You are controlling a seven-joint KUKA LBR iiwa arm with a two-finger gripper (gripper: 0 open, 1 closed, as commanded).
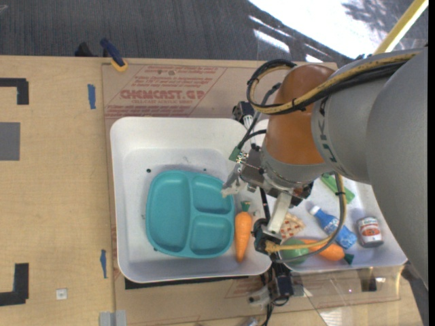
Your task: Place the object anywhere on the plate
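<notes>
We see carrot [241, 236] lying just right of plate [191, 212], touching its rim, not on it. Hand [266, 238] just right of carrot; we cannot tell its state. We judge placing unfinished: next, shift carrot left onto plate.

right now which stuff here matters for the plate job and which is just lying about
Job: teal plate; carrot lying by the plate's right edge; gripper beside it.

Lying about: second carrot, blue tube, small can, pizza slice.

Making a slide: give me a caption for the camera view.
KUKA arm's gripper beside a toy carrot at the teal plate edge.
</notes>
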